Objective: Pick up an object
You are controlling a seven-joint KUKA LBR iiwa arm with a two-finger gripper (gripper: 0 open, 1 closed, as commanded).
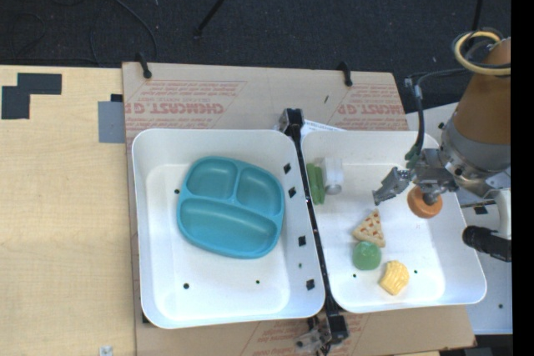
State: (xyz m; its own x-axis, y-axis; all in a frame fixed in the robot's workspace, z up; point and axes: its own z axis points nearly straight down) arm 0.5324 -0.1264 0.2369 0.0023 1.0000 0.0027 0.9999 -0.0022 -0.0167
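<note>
1. Gripper (410, 189) over the right bin (467, 283), near its right side; fingers spread apart, nothing visible between them.
2. Orange round piece (425, 205) just beside the gripper's right finger; contact cannot be told.
3. Toy food on the bin floor below the gripper: tan wedge (370, 228), green ball (365, 255) touching it, yellow corn piece (394, 277) near the front.
4. Green stick (314, 183) and white piece (334, 175) by the divider.
5. Left bin (158, 279) holds a teal divided plate (232, 207).
</note>
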